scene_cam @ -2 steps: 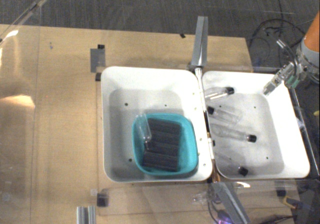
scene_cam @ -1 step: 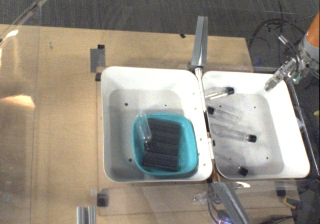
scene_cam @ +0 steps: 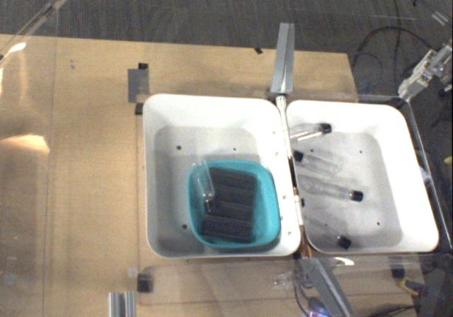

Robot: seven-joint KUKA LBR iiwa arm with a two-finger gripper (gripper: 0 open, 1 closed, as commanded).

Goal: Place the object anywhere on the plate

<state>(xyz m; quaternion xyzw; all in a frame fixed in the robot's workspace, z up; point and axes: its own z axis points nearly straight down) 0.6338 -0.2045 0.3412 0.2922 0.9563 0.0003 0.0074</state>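
Camera view: a clear tube [scene_cam: 204, 185] is seen lying on the teal plate [scene_cam: 267, 199] in the left bin [scene_cam: 166, 131], along the plate's left edge, its long axis running roughly up and down the frame with a slight tilt. It rests just beside a dark ridged block [scene_cam: 230, 206] that takes up most of the plate. If this tube is the task's object, the placing is judged to be done already.

More clear tubes with black caps are seen in the right bin [scene_cam: 396, 131]: one [scene_cam: 311, 130] near the top left corner, one [scene_cam: 333, 190] across the middle, lying nearly level with the cap to the right, and a fainter one [scene_cam: 317, 161] between them. A lone black cap [scene_cam: 343, 242] lies near the bottom edge.

The gripper [scene_cam: 425, 75] is seen at the frame's upper right, outside the right bin's far corner and well apart from everything in the bins. Whether it is apart or together cannot be told; nothing is seen held in it.

From the gripper, the right bin's tubes lie down and to the left; the plate lies further left still, across the divider [scene_cam: 287, 160] between the bins. Any further carry would have to pass over that divider, and free room on the plate is scant beside the block.
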